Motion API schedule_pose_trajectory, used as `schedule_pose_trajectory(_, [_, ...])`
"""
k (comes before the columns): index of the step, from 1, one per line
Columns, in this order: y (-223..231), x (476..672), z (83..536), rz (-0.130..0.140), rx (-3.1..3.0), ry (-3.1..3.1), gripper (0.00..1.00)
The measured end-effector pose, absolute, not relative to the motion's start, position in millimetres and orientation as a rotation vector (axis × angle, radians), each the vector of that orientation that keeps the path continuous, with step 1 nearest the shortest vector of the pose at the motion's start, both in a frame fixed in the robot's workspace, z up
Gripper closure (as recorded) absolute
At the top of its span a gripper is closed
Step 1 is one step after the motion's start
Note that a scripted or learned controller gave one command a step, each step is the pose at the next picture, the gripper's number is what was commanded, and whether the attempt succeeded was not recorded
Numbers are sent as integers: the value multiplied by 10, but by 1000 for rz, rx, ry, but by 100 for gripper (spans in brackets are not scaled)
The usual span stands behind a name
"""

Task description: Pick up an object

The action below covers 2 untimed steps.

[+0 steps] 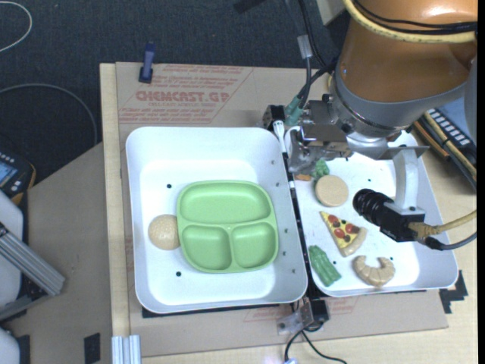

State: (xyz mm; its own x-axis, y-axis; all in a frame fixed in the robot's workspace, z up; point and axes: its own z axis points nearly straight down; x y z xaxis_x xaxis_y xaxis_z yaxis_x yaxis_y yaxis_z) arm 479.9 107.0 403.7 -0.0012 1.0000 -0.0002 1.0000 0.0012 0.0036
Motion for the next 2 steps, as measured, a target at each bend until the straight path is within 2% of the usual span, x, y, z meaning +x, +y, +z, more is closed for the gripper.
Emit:
schedule_pose_trajectory(1, [1074,4805,4139,6,2217,2220,100])
schedule_pose_trajectory(2, [784,4788,3616,-9,2229,2220,100])
